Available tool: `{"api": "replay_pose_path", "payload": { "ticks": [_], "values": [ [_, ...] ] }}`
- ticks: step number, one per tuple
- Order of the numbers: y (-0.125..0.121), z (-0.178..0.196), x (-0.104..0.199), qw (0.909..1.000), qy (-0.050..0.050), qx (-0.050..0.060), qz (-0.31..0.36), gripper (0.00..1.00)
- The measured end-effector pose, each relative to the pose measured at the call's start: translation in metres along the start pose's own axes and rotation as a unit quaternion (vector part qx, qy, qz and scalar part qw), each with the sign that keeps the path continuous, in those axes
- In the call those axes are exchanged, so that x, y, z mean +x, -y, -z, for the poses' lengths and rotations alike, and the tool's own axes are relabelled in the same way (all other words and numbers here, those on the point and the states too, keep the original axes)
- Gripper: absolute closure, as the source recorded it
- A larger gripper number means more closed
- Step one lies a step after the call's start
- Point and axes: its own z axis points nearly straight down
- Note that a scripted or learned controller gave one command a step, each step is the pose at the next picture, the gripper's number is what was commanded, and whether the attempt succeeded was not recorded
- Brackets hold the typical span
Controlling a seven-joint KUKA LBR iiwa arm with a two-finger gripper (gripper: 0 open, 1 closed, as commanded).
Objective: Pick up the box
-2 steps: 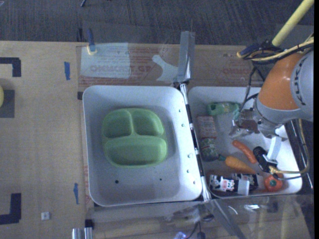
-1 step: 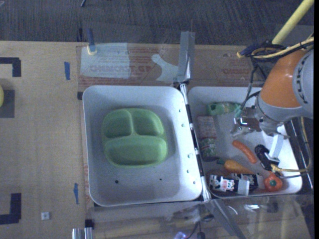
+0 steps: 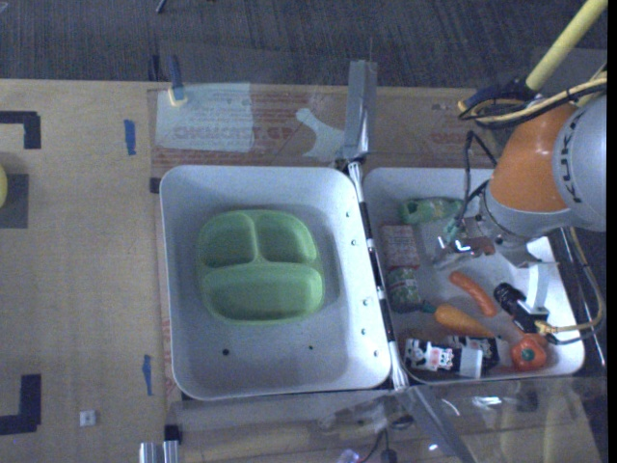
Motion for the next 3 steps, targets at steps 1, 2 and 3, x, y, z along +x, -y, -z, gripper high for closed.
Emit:
{"api": "replay_pose_path", "payload": {
  "ticks": [1, 2, 3],
  "values": [
    [-0.032, 0.028, 0.018, 0.9997, 0.000, 0.001, -0.025, 1.00],
    [-0.037, 0.149, -0.018, 0.9955, 0.001, 0.001, -0.095, 1.00],
    [0.059, 0.098, 0.012, 0.9942, -0.001, 0.002, 0.108, 1.00]
  ]
}}
